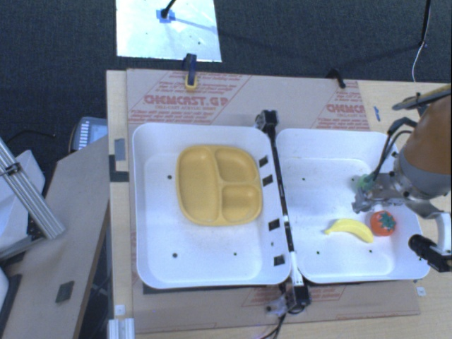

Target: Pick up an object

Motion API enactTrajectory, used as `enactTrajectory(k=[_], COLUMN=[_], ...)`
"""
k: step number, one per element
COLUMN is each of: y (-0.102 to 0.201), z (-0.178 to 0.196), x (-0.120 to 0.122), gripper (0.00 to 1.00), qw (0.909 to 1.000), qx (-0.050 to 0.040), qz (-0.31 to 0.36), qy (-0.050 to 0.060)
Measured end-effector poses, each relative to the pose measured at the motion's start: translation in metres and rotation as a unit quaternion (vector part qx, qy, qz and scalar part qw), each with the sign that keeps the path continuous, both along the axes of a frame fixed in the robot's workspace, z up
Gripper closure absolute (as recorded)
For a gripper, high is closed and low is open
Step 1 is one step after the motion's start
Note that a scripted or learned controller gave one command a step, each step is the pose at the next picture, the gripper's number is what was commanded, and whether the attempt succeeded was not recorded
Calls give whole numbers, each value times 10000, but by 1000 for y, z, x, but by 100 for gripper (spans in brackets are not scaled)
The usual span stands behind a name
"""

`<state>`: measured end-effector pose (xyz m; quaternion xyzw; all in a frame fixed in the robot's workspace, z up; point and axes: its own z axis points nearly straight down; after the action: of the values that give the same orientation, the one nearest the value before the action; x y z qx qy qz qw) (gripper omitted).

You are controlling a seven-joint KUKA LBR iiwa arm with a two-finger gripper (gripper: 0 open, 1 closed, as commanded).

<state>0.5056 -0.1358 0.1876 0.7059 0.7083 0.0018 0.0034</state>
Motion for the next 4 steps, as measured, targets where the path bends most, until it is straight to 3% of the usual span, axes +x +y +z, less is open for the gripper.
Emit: enactTrajectory(k=[2,4], y=[3,93], z=[108,78], x=[3,15], gripper=[100,100], qw=[10000,10000], qx=[-1,20], qz=[8,28], qy=[-8,31])
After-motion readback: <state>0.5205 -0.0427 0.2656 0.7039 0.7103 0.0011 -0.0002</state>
